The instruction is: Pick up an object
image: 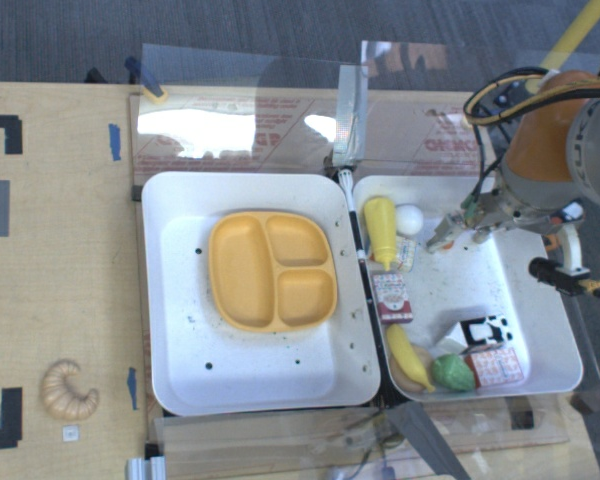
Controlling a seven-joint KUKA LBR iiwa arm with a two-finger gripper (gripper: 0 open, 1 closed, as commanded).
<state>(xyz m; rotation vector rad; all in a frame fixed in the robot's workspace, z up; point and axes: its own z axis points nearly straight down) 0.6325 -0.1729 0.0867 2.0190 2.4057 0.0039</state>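
Objects: a small heap of things lies in the right bin [540, 368], and none of them is in the gripper.
Gripper [452, 236]: it hangs over the top part of the right bin, pointing left. Its two fingers stand a little apart with nothing between them.
Arm [550, 148]: grey with an orange band, it comes in from the right over the bin's far corner.
White ball [409, 219]: just left of the gripper, near the bin's top left corner, apart from the fingers.
Yellow bottle [380, 230]: right beside the ball, lying along the bin's left wall.
Red and white packet [392, 298]: below the bottle, by the same wall.
Banana [408, 358]: below the packet, near the bin's front left corner.
Green thing [454, 372]: just right of the banana, touching it or close to it.
Red printed card [497, 366]: beside the green thing, at the front of the bin.
Black and white thing [483, 330]: just above the card.
Left bin [170, 268]: it holds a yellow tray [273, 270] with three parts.
Bench [50, 268]: a croissant [69, 389] lies on the wood, well left of both bins.
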